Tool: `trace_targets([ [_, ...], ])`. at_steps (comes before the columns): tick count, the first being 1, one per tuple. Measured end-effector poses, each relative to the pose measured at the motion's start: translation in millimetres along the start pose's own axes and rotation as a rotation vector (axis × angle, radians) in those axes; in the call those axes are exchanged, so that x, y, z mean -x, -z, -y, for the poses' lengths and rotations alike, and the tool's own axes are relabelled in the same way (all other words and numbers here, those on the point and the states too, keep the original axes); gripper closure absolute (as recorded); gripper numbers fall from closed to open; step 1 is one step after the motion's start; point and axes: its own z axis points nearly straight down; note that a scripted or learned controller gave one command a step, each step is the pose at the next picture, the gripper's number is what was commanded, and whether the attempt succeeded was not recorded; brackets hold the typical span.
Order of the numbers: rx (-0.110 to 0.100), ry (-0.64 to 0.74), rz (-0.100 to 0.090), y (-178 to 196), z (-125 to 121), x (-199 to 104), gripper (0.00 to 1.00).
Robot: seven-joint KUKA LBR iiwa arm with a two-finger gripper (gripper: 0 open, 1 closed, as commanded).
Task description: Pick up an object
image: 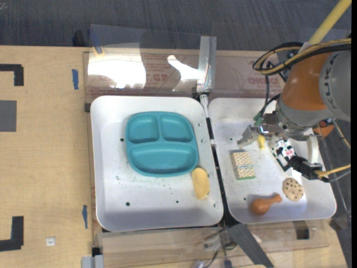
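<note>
Camera view: teal plate (162, 144) hogs the left bin (111, 197), so the easy pickings sit in the right bin (319, 204). Hand (254, 134) hangs at its 10 o'clock, probably lining up the cracker (243, 164) just below at 6 o'clock. Open or closed, can't tell.

Bright, sharp, glare on clear sheet (120, 71)

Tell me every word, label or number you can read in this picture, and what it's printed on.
No text here is clear enough to quote.
Cardboard strip behind the bins: red lettering, too blurred to read.
Small patterned packet in the right bin: any print is too small to read.
Tiny white square on the bench: too small to read.
</note>
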Motion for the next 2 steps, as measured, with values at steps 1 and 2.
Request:
trace_targets([
  [1, 0.018, -0.06, 0.001, -35, -29, 22, 0.0],
  [2, 0.011, 0.01, 0.002, -34, 53, 52, 0.0],
])
